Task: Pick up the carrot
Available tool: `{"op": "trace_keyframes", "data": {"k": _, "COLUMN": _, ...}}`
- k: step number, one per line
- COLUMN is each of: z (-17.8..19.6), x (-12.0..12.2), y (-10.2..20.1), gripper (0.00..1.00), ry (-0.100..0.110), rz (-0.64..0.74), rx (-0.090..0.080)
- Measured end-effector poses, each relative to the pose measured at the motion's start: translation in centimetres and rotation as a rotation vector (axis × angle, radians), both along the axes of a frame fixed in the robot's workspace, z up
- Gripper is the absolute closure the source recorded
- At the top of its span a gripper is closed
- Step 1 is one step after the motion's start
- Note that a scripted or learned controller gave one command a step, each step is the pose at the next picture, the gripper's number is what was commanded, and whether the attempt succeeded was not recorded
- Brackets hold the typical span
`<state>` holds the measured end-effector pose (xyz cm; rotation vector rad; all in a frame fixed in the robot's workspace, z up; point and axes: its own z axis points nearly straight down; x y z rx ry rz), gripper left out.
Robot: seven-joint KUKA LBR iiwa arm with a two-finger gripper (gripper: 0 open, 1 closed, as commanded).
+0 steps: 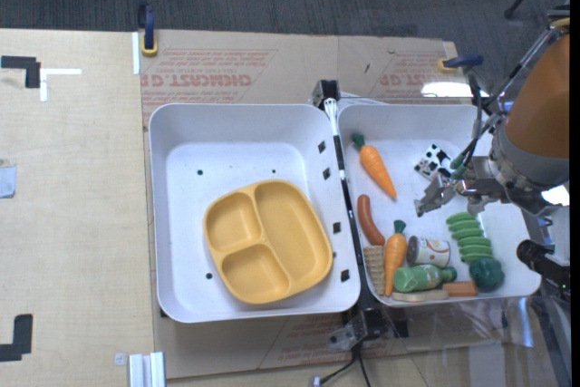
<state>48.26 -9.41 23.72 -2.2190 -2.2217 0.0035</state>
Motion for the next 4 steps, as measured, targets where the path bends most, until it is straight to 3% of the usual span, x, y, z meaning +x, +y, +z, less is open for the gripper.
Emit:
{"op": "trace_keyframes", "data": {"k": 1, "z": -4.6, "x": 3.4, "y": 7.1, "gripper": 0.00, "ry": 0.001, "rz": 0.165, "rx": 0.001}}
{"op": "trace_keyframes", "data": {"k": 2, "z": -4.6, "x": 10.8, "y": 2.1, "gripper": 0.00, "ry": -0.002, "rz": -0.028, "rx": -0.003}}
{"op": "trace_keyframes", "data": {"k": 3, "z": -14.6, "x": 12.8, "y": 0.1, "gripper": 0.00, "ry": -0.002, "rz": -0.052, "rx": -0.001}}
{"op": "trace_keyframes", "data": {"k": 4, "z": -13.7, "x": 12.7, "y": 0.0, "gripper": 1.00, "ry": 0.001, "rz": -0.054, "rx": -0.002}}
